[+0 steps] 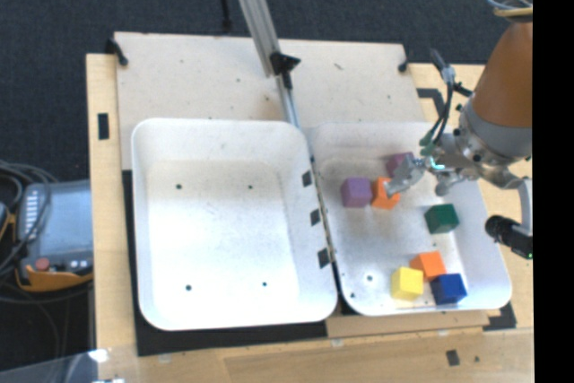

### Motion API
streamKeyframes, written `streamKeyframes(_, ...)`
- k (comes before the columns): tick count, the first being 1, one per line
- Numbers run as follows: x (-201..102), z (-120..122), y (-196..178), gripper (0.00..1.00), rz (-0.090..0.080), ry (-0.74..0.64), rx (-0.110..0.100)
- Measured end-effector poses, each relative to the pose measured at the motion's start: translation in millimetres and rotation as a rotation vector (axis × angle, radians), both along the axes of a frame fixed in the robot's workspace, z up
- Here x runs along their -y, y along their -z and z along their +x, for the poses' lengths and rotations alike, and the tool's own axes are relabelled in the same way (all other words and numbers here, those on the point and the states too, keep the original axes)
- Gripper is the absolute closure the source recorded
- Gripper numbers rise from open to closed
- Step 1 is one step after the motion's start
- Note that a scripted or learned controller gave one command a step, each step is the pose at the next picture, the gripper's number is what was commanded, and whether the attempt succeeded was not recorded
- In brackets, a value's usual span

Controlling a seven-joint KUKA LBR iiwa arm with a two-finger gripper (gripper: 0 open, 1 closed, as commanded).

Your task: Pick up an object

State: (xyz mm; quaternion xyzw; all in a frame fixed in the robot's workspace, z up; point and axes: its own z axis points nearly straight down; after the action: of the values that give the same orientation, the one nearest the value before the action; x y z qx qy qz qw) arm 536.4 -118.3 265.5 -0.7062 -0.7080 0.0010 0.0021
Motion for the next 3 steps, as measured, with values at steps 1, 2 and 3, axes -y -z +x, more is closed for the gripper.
streamKeyframes(1, 0, 1, -2, 0.0, -0.001, 0.002, 0.006)
streamKeyframes(2, 4, 1, 40, 0.0, -0.003, 0.005, 0.0)
streamKeyframes(3, 13, -6, 90, 0.0, -0.003, 0.005, 0.0)
